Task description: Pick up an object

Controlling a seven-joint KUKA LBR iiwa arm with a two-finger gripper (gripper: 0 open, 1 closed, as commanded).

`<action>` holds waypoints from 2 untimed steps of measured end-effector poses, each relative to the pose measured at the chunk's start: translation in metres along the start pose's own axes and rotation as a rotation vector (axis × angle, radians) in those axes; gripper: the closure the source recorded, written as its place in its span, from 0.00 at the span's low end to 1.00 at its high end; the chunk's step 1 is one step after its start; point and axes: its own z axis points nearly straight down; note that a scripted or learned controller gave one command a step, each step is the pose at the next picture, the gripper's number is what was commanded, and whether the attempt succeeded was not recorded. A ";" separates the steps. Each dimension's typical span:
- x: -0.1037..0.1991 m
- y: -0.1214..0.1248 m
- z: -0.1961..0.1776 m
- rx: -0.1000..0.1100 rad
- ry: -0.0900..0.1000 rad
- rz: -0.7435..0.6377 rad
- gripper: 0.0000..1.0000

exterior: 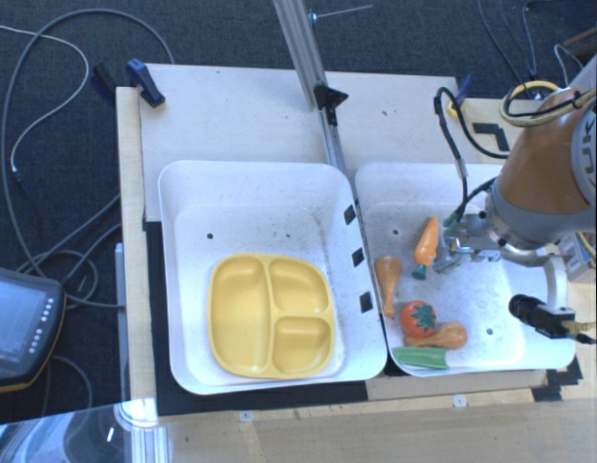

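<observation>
Tool (450,251) sits low in the right bin (491,340), metal fingers right beside a small glossy orange carrot (427,240), tapered, lying tilted. Can't tell whether the tool is open, closed, or gripping it. Near the bin's left wall: a tan elongated squash-shaped piece (387,283). Below it, a round red tomato (419,318) with green top touches a curved orange gourd (448,335); a flat green pod (420,357) lies at the front rim. Left bin (250,196) holds a smooth yellow plastic tray (272,313), three compartments, rounded corners. Pale wood counter (240,114).
</observation>
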 end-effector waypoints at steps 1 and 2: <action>0.003 0.012 -0.056 -0.001 0.000 0.000 1.00; 0.003 0.014 -0.106 -0.001 -0.001 0.000 1.00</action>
